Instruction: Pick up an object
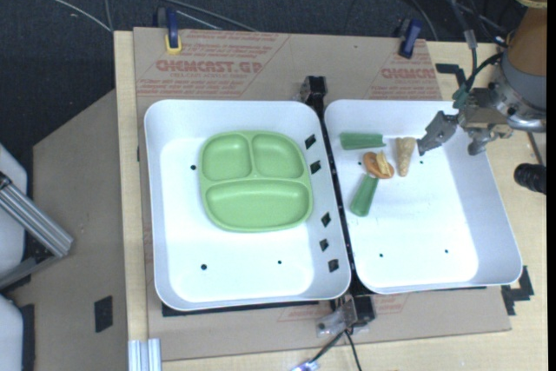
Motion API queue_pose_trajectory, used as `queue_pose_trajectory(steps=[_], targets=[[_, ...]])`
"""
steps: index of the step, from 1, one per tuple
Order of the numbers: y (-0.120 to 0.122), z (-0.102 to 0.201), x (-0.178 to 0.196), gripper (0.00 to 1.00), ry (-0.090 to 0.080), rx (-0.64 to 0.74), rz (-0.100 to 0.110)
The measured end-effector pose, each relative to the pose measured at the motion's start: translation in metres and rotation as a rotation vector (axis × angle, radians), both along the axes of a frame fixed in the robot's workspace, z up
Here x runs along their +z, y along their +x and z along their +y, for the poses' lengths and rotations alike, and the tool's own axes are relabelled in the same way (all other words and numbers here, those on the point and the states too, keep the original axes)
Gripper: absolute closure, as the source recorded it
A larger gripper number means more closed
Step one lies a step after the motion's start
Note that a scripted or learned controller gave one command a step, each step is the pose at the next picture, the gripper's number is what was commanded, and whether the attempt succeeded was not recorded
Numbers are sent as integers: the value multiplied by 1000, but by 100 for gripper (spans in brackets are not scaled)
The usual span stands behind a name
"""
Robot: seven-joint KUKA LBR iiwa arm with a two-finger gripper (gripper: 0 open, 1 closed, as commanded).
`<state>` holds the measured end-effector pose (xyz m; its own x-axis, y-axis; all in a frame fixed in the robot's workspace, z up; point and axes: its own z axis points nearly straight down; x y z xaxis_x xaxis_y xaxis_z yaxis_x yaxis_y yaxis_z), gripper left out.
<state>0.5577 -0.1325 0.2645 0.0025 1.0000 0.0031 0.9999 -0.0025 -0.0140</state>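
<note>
Dark carpet and loose cables surrounded the desk where two white bins were set.
A small tan cone-shaped piece lay in the right bin, touching an orange lump, between two green sticks; it was judged light, rigid, best pinched across its width. The gripper was poised just beside it, fingers apparently parted and holding nothing.

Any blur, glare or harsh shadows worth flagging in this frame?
Camera view: light is even and soft, the white bins bright but still detailed; small items are sharp enough, with faint shadows under the green plate; the claw and wrist look slightly soft.
</note>
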Motion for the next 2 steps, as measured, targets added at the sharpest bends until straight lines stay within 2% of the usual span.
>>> queue_pose_trajectory(steps=[1,2], targets=[[2,0,7,0,-2,3,-13],[-1,-2,-56,0,0,2,-6]])
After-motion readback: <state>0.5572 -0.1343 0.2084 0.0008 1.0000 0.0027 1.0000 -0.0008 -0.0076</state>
